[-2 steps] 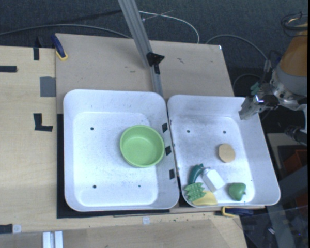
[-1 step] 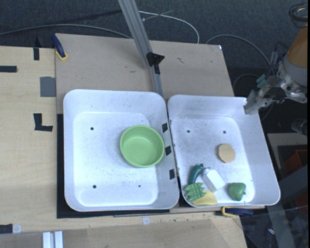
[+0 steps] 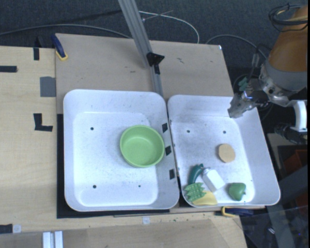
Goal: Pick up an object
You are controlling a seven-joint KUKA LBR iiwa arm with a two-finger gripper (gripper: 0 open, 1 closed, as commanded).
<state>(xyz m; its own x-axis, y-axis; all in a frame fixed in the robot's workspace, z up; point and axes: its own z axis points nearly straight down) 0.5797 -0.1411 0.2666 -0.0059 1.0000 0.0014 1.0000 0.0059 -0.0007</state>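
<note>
Nothing picked yet: the two-finger gripper [image 3: 237, 109] hovers at the right white bin's [image 3: 258, 138] far edge, its grip unreadable, the round tan disc [image 3: 226, 153] untouched.

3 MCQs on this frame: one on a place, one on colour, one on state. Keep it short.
1. Where is the bowl?
A. left bin
B. right bin
C. on the bench

2. What colour is the bowl?
A. red
B. green
C. blue

3. How does the gripper stand?
A. down inside the bowl
B. pressed on the tan disc
C. over the right bin's upper right rim, nothing seen in it

Key: 1 A, it sits in the left bin. 2 B, plainly light green. 3 C, it hangs by the rim of the right bin, apart from the tan disc.
</note>
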